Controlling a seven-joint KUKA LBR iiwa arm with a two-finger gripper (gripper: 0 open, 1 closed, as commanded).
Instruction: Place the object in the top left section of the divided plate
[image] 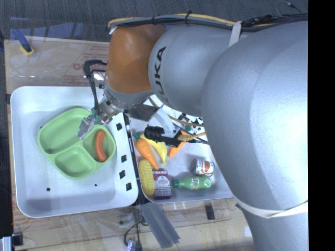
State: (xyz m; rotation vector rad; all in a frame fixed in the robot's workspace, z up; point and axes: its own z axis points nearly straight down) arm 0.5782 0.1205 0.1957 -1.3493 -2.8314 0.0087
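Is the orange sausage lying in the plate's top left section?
No. The orange sausage lies in the right-hand section of the green divided plate, beside the pincer.

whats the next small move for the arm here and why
Probably lift the gripper straight up and away from the green divided plate. The orange sausage already lies in the plate's right section, next to the gripper and not visibly in its jaws, so staying low risks knocking it. Whether that section is the intended one is hard to judge.

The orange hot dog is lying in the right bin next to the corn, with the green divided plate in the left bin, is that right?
Not quite. The camera view shows the orange hot dog lying in the green divided plate, in its right section, in the left bin. The corn is in the right bin.
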